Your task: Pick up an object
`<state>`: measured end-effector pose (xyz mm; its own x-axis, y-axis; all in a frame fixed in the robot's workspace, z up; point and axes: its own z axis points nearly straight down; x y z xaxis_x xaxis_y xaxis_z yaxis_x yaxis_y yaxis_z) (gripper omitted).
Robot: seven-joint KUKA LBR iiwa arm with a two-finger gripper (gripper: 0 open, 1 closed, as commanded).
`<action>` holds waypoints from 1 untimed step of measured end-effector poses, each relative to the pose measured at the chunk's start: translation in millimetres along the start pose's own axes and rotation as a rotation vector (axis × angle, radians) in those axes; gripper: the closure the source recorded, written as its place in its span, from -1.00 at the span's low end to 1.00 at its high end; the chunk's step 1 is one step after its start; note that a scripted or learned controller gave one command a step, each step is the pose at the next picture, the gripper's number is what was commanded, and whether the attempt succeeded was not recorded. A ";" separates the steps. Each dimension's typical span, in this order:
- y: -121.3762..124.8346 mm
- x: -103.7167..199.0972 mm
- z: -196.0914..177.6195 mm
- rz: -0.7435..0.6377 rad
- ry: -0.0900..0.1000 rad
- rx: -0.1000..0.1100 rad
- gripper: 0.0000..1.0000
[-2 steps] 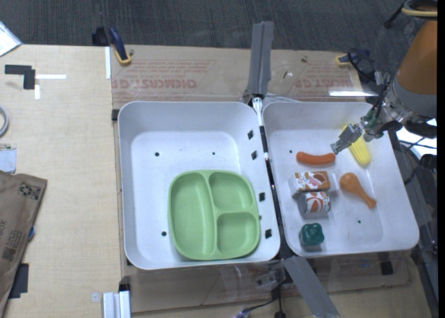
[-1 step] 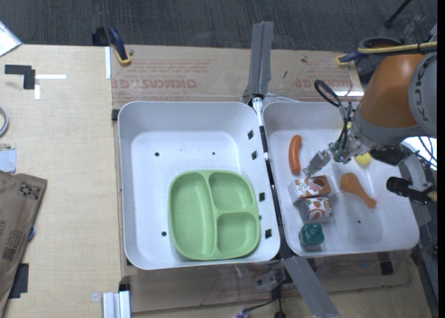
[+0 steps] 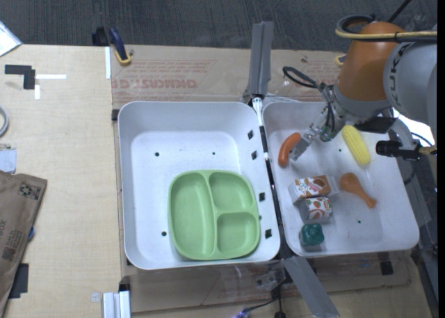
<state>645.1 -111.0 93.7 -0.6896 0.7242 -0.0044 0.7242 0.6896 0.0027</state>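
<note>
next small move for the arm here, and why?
Probably a short drop toward the orange sausage, then close. The tool sits in the right bin right beside the sausage's upper end, nearer than the corn cob or drumstick. Nothing shows between its fingers, so no pick yet.

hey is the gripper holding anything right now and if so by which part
Cannot be told. The gripper sits just beside the orange sausage in the right bin, too small to show a hold.

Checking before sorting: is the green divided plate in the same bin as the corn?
No, the green divided plate lies in the left bin, while the corn is in the right bin.
</note>
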 end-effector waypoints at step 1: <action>-0.2 -1.5 -10.2 0.004 -0.003 -0.003 1.00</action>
<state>646.0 -112.3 104.0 -0.6864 0.7271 -0.0076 0.7271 0.6865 0.0057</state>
